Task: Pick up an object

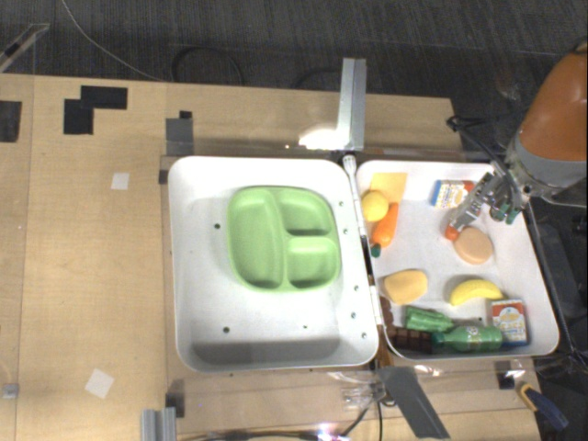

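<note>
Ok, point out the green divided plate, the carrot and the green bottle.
green divided plate (260,237), camera view, its large left compartment.
carrot (385,225), camera view, mid-body.
green bottle (467,338), camera view, mid-body.

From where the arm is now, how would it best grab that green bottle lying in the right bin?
Probably across the bottle's middle, coming straight down. It lies on its side along the bin's near wall, so the fingers should straddle its narrow width. The wall and a chocolate bar crowd its near side, and a small carton sits by its right end, so room is tight.
</note>
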### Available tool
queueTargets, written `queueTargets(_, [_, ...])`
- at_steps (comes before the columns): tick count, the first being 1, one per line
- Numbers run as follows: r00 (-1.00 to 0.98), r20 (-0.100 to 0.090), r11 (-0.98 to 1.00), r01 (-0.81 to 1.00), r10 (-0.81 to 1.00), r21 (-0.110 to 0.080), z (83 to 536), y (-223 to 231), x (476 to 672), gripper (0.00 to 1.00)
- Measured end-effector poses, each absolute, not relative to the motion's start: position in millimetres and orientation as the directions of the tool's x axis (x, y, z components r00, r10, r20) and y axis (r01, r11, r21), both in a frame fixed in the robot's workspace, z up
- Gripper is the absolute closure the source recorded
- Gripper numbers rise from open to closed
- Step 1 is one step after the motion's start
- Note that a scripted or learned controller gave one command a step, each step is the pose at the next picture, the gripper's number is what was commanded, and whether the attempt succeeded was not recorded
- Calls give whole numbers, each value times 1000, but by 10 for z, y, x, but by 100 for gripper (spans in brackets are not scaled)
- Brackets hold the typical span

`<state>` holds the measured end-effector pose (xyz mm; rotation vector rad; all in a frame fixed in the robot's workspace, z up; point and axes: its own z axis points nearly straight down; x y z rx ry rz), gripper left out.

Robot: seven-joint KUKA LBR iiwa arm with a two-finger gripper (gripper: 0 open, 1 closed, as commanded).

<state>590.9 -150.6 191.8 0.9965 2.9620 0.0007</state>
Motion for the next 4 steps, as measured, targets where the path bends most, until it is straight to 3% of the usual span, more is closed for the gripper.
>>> queueTargets(1, [-805,-8,805,593,593,8,2262,-589,6021,100])
queueTargets(2, [-893,-7,893,450,450,3,1856,-769,5480,100])
queueTargets(3, [-867,-10,867,498,498,3,2026,-1391,5621,100])
queueTargets(4, [-898,-3,898,440,440,2,1623,-1115,4892,100])
